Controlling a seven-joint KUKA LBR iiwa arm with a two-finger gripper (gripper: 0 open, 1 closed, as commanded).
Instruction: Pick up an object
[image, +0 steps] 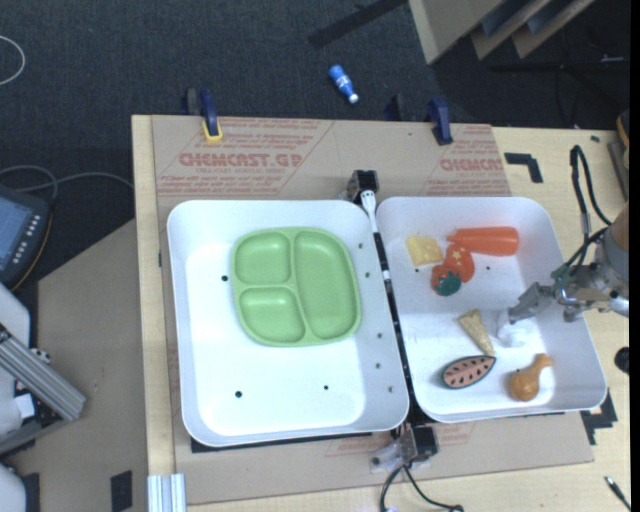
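Hovering at right bin (560, 225) edge: claw (528, 305), finger state impossible to tell, nothing visibly pinched, poised low beside wedge (477, 330) presumably for a grab, with melon slice (468, 372), drumstick (528, 378) and carrot (484, 240) loose nearby.

the gripper (522, 308) reaches in low from the right edge of the camera view, pointing leftward and slightly down. its grey metal body is narrow, joined to a wider silvery wrist part further right. the fingertips are too small and blurred to read, and nothing shows between them.
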